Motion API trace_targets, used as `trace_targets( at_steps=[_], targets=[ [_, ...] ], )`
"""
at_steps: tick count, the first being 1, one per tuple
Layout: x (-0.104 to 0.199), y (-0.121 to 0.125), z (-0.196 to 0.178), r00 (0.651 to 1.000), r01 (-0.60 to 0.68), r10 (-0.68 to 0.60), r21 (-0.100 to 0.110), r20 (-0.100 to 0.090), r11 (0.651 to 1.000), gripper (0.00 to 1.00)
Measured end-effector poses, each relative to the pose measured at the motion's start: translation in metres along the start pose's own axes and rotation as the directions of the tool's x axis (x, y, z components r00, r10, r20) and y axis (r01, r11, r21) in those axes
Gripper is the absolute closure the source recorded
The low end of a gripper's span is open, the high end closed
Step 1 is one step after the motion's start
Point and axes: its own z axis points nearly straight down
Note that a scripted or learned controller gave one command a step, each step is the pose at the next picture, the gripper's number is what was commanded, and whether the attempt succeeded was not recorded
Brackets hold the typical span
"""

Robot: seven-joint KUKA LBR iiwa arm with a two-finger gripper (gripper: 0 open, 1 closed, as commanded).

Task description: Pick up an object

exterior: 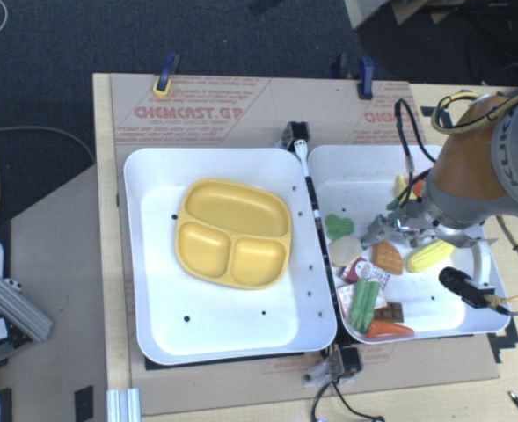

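So the arm [474, 161] comes in from the right and hangs over the right bin [355, 170], with the tool [397, 227] down low near the middle of it. Can't tell how the tool is set, the metal bits blur into the clutter there.

Right under the tool, just toward the front, sits a brown round thing [386, 256], looks like a bread roll or cookie, and it's pretty much touching the tool tip. Just to the right of that is a yellow corn cob [430, 255]. A green leafy piece [339, 228] lies to the tool's left, near the bin wall. Further front of the tool there's a heap: a green cucumber-ish stick [363, 302], a red and white packet [364, 273], a brown chocolate block [390, 312] and an orange carrot [388, 330] at the front edge.

Well off to the tool's left, the left bin [153, 262] holds a yellow divided plate [233, 232]. Both bins sit on a cardboard-topped worktop [241, 104]
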Motion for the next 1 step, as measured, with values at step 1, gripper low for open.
trace_targets(
  at_steps=[1],
  targets=[
    [-0.0011,0.0019,-0.0143,1.000,-0.002,0.002,-0.009,0.003,1.000,1.00]
  ],
)
